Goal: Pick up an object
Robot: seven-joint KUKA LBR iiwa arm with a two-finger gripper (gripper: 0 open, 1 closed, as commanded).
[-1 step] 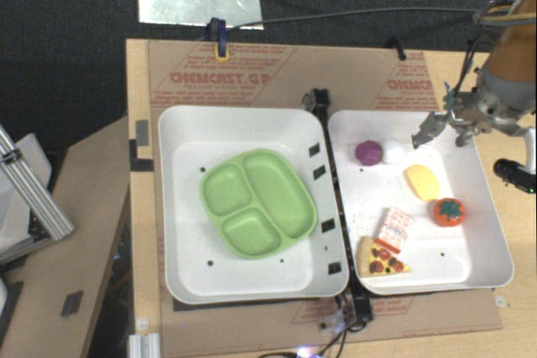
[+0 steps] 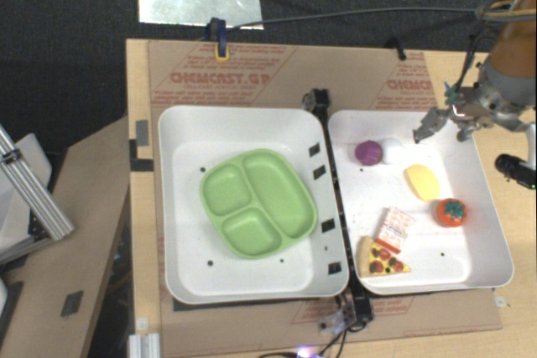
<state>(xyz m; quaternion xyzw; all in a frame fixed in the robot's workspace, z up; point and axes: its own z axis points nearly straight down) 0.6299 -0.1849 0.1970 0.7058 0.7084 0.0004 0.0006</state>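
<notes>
The green divided plate (image 2: pixel 258 203) lies alone in the left bin (image 2: pixel 180 130), and everything else is best placed from it. To its right, across the divider, the right bin (image 2: pixel 487 214) holds the loose pieces: a purple ball (image 2: pixel 367 152) nearest the plate's upper right, a small white ball (image 2: pixel 391 150) touching it on the far side, then a yellow lemon-shaped piece (image 2: pixel 423 181) further right, an orange tomato-like toy (image 2: pixel 450 212) beyond that, and, to the plate's lower right, a small red-and-white carton (image 2: pixel 394 230) leaning against a pizza-slice toy (image 2: pixel 383 258). The likeliest target is the purple ball, which looks light, hard and smooth, apt to roll or squirt out; it should be pinched across its middle. The white ball beside it crowds one side of that grip. Farthest right of the plate and above the bin's back rim, the gripper (image 2: pixel 435 123) hangs over the bin with nothing visibly in it; whether its claw is wide or narrow cannot be told.
</notes>
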